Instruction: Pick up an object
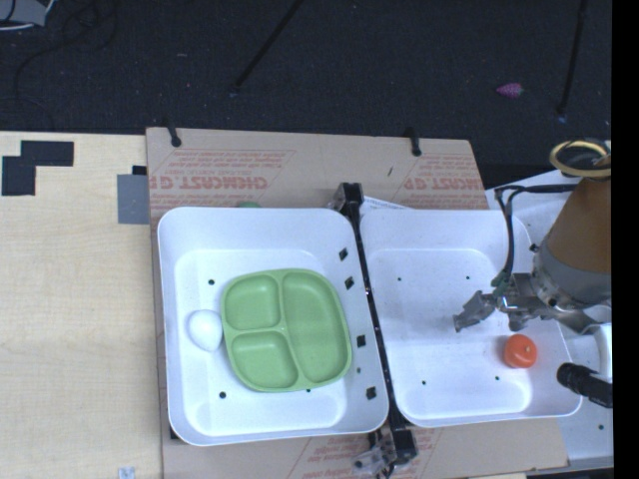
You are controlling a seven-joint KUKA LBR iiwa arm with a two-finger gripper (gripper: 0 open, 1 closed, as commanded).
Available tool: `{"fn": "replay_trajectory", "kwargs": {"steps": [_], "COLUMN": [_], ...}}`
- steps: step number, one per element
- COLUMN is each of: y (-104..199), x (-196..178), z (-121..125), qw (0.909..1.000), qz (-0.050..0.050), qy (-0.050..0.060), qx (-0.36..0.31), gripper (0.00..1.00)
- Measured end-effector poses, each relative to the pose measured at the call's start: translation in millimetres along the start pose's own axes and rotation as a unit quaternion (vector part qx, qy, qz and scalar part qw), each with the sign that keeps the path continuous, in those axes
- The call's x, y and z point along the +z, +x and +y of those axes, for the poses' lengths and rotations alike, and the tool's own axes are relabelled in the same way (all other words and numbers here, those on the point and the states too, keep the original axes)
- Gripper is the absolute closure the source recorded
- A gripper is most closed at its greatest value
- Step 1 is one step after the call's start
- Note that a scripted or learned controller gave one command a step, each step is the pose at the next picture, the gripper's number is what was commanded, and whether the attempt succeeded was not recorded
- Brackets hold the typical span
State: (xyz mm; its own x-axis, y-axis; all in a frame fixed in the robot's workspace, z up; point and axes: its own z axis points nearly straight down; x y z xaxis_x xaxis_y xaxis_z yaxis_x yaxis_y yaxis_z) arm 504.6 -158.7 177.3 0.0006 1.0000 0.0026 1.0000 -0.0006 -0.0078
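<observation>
Gripper (477,312) hovers over the right bin (429,267); finger state cannot be determined. Orange object (519,351) lies at its 4 o'clock, apart.

The arm (584,233) enters from the right edge of the view, its orange band showing as a broad tan-orange cone high on the right, with a yellowish ring at its top. Below the band the grey wrist (564,287) bulges out and turns leftward. From it the gripper (477,312) reaches left and slightly toward the near side, held low and at a slant. Its grey metal parts stick out to the left, ending in a dark tip; whether they are spread or closed is too small and blurred to tell. A black cable loops from the wrist up along the left of the arm
</observation>
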Motion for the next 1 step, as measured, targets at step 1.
{"fn": "replay_trajectory", "kwargs": {"steps": [1], "y": [6.8], "x": [45.3], "z": [-3.1], "qw": [1.0], "qz": [0.0], "qy": [0.0], "qx": [0.0], "gripper": [0.0]}}
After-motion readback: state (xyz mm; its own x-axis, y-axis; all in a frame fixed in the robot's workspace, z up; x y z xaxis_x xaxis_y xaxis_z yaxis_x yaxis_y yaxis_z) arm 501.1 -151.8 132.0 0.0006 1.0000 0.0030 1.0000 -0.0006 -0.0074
